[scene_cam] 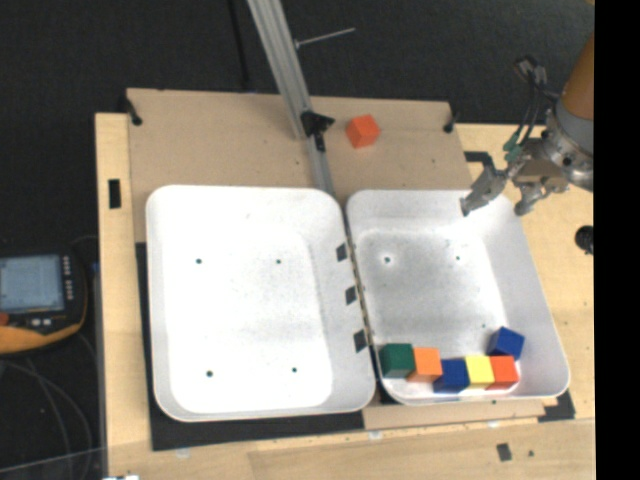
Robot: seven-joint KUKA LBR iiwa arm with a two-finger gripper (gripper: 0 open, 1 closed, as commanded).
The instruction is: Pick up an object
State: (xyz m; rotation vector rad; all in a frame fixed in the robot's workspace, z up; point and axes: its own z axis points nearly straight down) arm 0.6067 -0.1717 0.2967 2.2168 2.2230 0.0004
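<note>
The right bin (455, 268) is serving as the landmark: to its left the other white bin (245, 298) is lying, and beyond its far edge an orange cube (362, 131) is sitting on the brown board (220, 138). Along its near wall, green (397, 358), orange (428, 362), blue (452, 373), yellow (480, 370) and red (503, 370) blocks are lining up, another blue block (507, 343) sitting just behind them. Over its far right corner the gripper (497, 196) is hovering, fingers spread and grasping nothing.

Two white bins: the left bin (170, 298) and the right bin (530, 298). Seven cubes in all. Six lie below the gripper (497, 196) in the right bin (one green (397, 359), two orange (428, 362) (503, 370), two blue (452, 374) (507, 343), one yellow (480, 369)). One more orange cube (362, 131) sits left of the gripper.
</note>
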